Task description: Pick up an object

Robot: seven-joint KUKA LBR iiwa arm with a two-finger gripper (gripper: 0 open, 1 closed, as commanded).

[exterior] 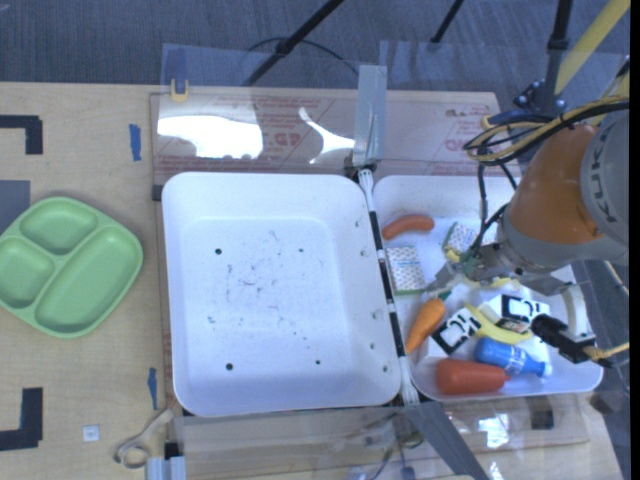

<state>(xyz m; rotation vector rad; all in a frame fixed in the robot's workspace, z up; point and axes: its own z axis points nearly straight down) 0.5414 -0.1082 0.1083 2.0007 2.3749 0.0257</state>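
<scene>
End effector (468, 268) down in right bin (590, 383), approach step — finger state can't tell — carrot (427, 322) just below-left, next needs a clean close and lift.

Divided plate (68, 265) left of two side-by-side bins (270, 208), toys (425, 320) in the right bin.

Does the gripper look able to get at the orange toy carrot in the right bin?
Probably yes. The orange toy carrot lies uncovered beside the bin's left wall, left of the gripper, though that wall may crowd the fingers.
</scene>
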